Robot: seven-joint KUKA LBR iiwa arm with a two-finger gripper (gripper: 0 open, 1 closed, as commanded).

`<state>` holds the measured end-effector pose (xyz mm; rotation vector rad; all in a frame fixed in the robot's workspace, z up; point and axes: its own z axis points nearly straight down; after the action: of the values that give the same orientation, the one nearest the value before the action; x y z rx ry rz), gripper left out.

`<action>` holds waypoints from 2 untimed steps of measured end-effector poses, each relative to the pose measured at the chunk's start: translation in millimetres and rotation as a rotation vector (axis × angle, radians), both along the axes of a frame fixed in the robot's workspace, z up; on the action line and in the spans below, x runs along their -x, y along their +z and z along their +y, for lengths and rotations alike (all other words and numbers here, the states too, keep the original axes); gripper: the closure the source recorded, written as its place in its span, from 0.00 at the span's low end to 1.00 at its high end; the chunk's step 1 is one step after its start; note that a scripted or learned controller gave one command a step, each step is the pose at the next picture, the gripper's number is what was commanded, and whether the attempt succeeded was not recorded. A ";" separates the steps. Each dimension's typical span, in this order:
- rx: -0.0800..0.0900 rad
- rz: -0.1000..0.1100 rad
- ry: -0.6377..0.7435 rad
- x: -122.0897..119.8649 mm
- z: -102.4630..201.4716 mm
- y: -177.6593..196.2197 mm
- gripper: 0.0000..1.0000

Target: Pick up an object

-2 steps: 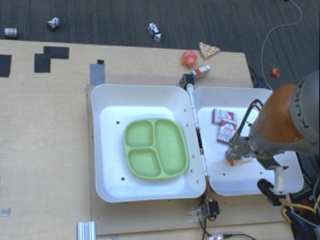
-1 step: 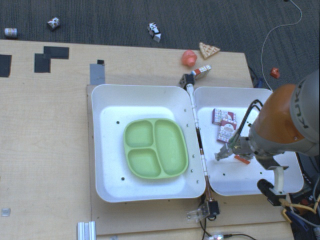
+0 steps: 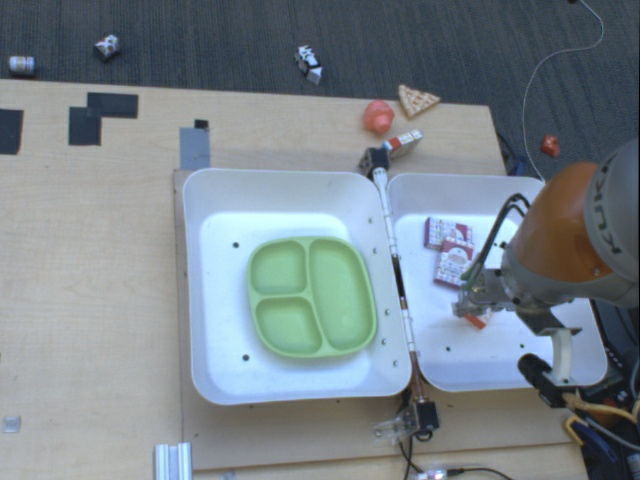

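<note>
In the right bin, two small red-and-white packets lie toward the back: one flat, the other just in front of it, tilted. My gripper reaches down into this bin beside the nearer packet, with a small red-orange piece showing at its tip. The grey arm with its orange band covers the bin's right side. The left bin holds a light green three-compartment plate.
Behind the bins on the bench lie a red ball, a pizza-slice toy and a small red-and-white tube. Small items are scattered on the dark floor beyond. Cables run at the bench's front right.
</note>
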<state>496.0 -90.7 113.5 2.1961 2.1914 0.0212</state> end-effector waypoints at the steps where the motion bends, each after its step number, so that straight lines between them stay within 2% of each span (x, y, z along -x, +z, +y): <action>1: -0.019 0.034 0.007 8.4 94.3 71.2 1.00; 2: -0.019 0.034 0.006 8.5 93.8 71.2 0.00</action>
<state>487.5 3.0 184.6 2.2160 2.2245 0.0048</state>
